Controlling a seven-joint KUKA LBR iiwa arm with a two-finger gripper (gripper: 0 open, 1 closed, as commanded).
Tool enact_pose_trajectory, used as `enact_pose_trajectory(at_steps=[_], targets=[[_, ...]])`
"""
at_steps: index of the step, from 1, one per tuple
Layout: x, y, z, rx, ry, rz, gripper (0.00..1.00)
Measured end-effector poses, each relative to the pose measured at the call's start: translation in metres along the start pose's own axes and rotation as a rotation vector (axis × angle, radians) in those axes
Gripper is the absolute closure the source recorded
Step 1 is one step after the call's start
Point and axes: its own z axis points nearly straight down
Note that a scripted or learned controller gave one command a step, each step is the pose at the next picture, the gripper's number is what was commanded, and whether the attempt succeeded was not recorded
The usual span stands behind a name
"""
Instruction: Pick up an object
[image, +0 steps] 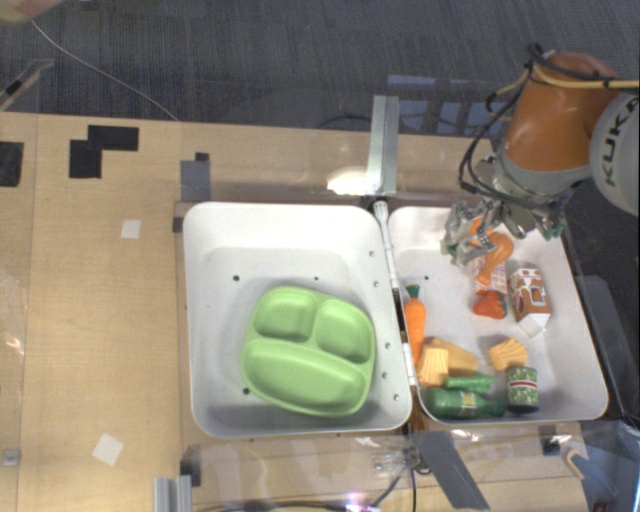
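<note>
end effector (487, 232): grip state unclear | over right bin (585, 330) | orange toy (490, 262), carton (527, 290) crowd beneath

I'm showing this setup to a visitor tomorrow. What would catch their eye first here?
Probably the bright green divided plate, lying alone in the left bin. Next, the arm's orange band at upper right, with the hand hanging over the far end of the right bin. Then the toy food crowding that bin, notably the carrot along its left wall.
</note>
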Motion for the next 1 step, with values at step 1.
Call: enact_pose_trajectory(at_steps=[1], targets=[[-0.0035, -0.0014, -0.1128, 0.008, -0.017, 0.246, 1.00]])
